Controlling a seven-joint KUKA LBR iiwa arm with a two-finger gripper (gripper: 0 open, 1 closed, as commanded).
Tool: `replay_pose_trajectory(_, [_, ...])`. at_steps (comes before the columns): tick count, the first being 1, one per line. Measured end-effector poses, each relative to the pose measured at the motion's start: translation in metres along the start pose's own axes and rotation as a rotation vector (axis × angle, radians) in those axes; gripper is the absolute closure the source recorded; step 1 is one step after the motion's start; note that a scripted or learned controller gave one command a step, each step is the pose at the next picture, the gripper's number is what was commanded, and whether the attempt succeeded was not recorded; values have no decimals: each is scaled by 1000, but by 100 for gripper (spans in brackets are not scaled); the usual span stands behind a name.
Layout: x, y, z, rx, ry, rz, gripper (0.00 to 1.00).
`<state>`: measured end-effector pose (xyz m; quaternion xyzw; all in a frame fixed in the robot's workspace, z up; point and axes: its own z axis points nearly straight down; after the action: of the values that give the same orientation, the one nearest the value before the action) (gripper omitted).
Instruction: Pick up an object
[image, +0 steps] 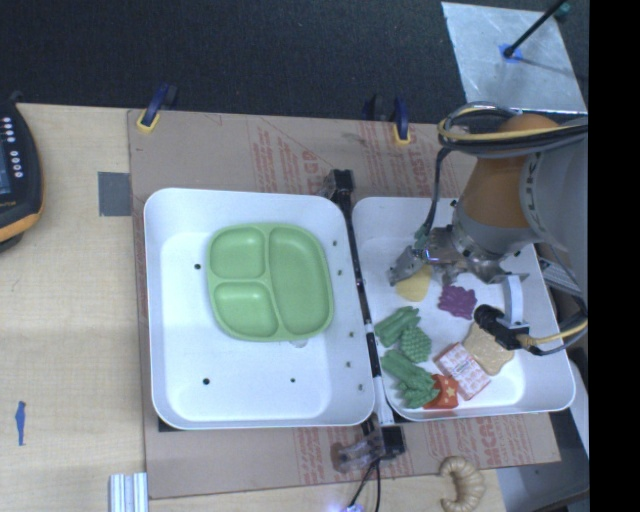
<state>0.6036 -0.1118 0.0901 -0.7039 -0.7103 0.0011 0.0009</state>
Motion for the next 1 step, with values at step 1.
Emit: replay_pose_trajectory(1, [-3,-1,-12,0,-2,2,100])
